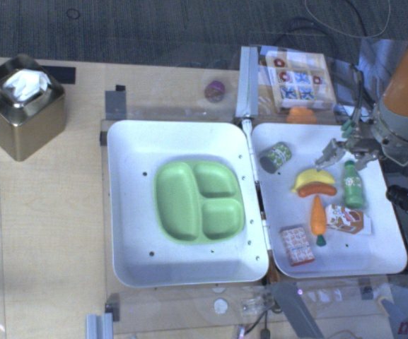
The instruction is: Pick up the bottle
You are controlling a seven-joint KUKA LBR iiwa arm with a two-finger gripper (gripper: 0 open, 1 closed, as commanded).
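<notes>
One green bottle (353,184) lies near the right edge of the right bin (394,256), beside a banana (314,179) and a carrot (319,219). The gripper (345,152) hovers spread open just above its cap, holding nothing. This looks like the approach; next it must descend and close squarely around the bottle.

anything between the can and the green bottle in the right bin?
Yes: in the camera view the banana and hot dog lie between the can and the bottle.
</notes>
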